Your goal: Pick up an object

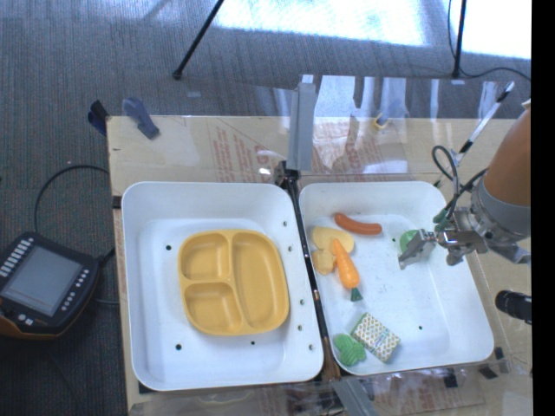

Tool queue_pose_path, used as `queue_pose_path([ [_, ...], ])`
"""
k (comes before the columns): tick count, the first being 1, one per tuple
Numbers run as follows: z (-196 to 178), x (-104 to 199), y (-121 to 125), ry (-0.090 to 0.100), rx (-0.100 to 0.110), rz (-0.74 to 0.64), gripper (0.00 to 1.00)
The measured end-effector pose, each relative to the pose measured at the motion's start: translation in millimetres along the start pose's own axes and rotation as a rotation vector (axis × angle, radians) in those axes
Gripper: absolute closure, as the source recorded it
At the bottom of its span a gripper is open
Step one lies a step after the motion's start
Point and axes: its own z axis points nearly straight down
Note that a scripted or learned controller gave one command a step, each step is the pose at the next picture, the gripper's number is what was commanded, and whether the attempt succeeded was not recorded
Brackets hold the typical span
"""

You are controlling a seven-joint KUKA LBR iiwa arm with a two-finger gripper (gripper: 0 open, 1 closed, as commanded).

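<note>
Metal claw point(422, 248) was seen at right bin's point(451, 336) right-centre, over a small green object point(408, 239); finger state could not be told. Glossy sausage point(358, 225), tapered carrot point(347, 269), patterned block point(375, 336) lay nearby. Yellow sectioned tray point(232, 281) occupied left bin point(147, 232).

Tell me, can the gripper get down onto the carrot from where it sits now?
Probably yes. The gripper hangs over the right bin, right of the carrot, with bare bin floor between them. The carrot's left side lies against the pale yellow pieces, so a clean grasp may be harder there.
</note>
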Motion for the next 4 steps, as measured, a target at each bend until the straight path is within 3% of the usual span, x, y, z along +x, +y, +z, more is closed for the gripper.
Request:
queue_pose_path([
  [1,114.4,60.6,25.4,0.003,0.012,-0.132,0.00],
  [2,146.4,58.1,54.5,0.000,0.002,-0.071,0.00],
  [3,136.3,57.4,54.6,0.002,0.002,-0.066,1.00],
  [4,137.3,46.8,18.1,-0.001,0.000,-0.127,1.00],
])
